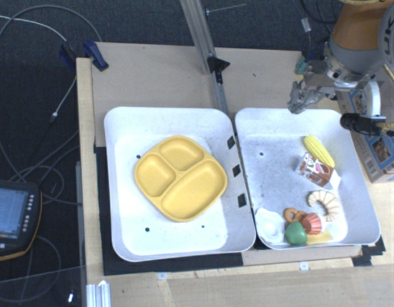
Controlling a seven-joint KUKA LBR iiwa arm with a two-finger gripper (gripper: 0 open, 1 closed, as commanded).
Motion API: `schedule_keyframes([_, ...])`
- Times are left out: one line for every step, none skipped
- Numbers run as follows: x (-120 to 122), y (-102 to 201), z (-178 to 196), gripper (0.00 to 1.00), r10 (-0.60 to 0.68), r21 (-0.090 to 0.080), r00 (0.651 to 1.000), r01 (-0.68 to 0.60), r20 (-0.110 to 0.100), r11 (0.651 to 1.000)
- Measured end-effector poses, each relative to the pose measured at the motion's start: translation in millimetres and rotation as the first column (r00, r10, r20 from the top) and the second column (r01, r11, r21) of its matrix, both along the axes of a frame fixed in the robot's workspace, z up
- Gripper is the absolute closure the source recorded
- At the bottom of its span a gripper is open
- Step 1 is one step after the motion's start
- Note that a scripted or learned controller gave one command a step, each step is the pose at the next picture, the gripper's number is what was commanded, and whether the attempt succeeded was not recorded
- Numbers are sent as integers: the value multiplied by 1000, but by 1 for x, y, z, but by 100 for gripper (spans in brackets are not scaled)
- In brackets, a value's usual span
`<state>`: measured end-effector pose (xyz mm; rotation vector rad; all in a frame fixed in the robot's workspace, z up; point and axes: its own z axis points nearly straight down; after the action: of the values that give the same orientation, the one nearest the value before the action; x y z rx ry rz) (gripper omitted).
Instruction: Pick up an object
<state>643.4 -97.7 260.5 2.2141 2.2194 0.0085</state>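
Note:
My gripper (300, 100) hangs above the back edge of the right bin (274, 171), left of the objects, with nothing seen between its fingers. A yellow corn cob (319, 150) lies in the right part of that bin. Just below it sits a small brown-and-white packet (314, 169). A ring-shaped pastry (324, 204) lies nearer the front. In the front corner are a white cup-like piece (270, 225), a small pretzel (293, 215), a red fruit (311, 223), a green ball (296, 234) and a yellow slice (320, 237).
The left bin (120, 190) holds a yellow divided plate (180, 177). A metal post (198, 18) rises at the back between the bins. A tablet (11, 216) and cables lie off the bench at left. A box (376, 152) stands right of the right bin.

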Motion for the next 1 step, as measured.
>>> schedule_keyframes([-16,46,-14,100,2,3,1000,-2,-12,1000])
